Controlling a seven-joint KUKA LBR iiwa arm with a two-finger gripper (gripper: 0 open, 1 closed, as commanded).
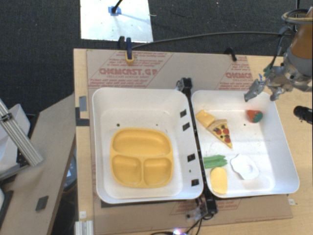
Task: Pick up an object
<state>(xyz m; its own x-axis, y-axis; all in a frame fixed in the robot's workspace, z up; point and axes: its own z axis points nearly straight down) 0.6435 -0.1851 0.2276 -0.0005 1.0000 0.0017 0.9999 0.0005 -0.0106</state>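
Plainly, the nearest candidate for picking is the red strawberry toy, which lies near the back of the right bin, close to that bin's right wall. We see the gripper hanging above the bin's back rim, up and a little to the right of the strawberry and apart from it; its two fingers are spread with nothing between them. Going outward in the same bin, we find a pizza slice with a yellow cheese wedge touching its upper end (both lie near the divider). Toward the front sit a green bean pod, a pale yellow oval piece just below it, and a white fried egg beside them. In the left bin we note a yellow divided plate with three compartments.
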